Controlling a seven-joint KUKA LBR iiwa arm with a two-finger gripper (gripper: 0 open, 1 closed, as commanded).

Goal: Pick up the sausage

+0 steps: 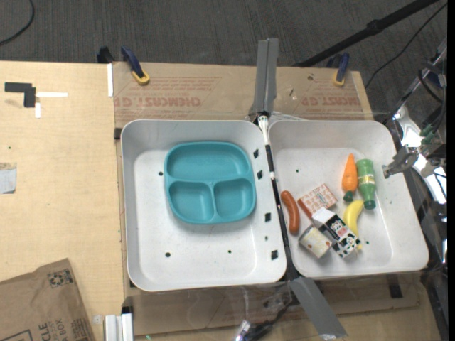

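Two shallow white bins side by side on my desk (57,190). Left bin (142,261) holds teal three-compartment plastic tray (210,182). Right bin (405,254): reddish-brown sausage (291,212) lies lengthwise near left wall, apart from other items. Nearby: orange carrot (349,174), green bottle (365,180), yellow banana (352,215), small cartons. My pincer (402,160) at right rim; cannot tell its state.

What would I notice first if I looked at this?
Probably the big teal plate with three sections, sitting alone in the left bin. Next, the pile of toy food in the right bin: a reddish sausage by its left wall, with an orange carrot, a green bottle and a yellow banana further right.
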